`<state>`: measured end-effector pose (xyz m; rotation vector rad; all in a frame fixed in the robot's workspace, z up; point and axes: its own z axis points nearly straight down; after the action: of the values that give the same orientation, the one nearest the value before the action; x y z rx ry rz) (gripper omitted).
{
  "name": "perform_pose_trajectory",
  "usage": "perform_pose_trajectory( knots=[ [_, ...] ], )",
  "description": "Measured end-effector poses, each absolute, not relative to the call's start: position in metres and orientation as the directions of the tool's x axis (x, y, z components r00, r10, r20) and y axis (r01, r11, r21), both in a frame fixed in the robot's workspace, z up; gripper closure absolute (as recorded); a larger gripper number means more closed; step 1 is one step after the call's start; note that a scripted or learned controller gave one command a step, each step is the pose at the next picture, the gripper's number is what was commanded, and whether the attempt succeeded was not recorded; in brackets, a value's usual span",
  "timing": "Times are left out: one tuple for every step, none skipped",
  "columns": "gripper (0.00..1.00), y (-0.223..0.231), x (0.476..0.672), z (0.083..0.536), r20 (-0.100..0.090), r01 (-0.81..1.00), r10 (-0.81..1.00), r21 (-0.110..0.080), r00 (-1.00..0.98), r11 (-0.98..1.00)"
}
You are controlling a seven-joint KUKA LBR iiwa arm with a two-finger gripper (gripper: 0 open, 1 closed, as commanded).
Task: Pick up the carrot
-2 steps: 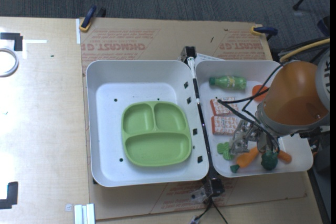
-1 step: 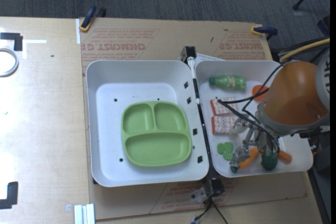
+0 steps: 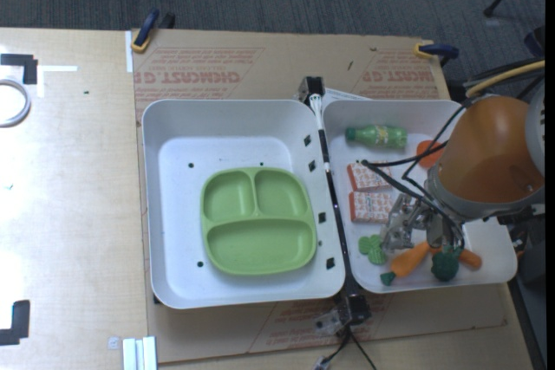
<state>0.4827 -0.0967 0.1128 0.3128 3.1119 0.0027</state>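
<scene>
A: Where does the carrot (image 3: 410,258) lie?

B: It lies in the right bin (image 3: 494,273), near the front wall. It is a smooth orange taper with a green tip at its lower left end, and it looks like moulded plastic.

A: And the gripper (image 3: 416,221)?

B: It hangs low over that same bin, just above the carrot. The metal parts are a tangle of grey from this angle, so he cannot tell how wide it stands or whether anything sits in it. The glossy orange band (image 3: 490,156) bulges above it, with black cables looping across.

A: What else shares that bin?

B: A green bottle (image 3: 375,135) lies on its side at the back. Two flat red-and-white printed packets (image 3: 371,191) sit mid-bin, a knobbly green vegetable (image 3: 374,248) rests left of the carrot, and a darker green lump (image 3: 445,266) is on the right.

A: The left bin (image 3: 165,186)?

B: It holds a matte green divided plate (image 3: 257,221), rounded at the corners, with three compartments. Both bins rest on brown printed cardboard (image 3: 217,69).
</scene>
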Motion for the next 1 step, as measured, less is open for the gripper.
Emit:
perform_pose_trajectory(
  knots=[
    [0.00, -0.0967, 0.4827, 0.1128, -0.014, 0.199, 0.199, 0.003, -0.980, 0.980]
  ],
)
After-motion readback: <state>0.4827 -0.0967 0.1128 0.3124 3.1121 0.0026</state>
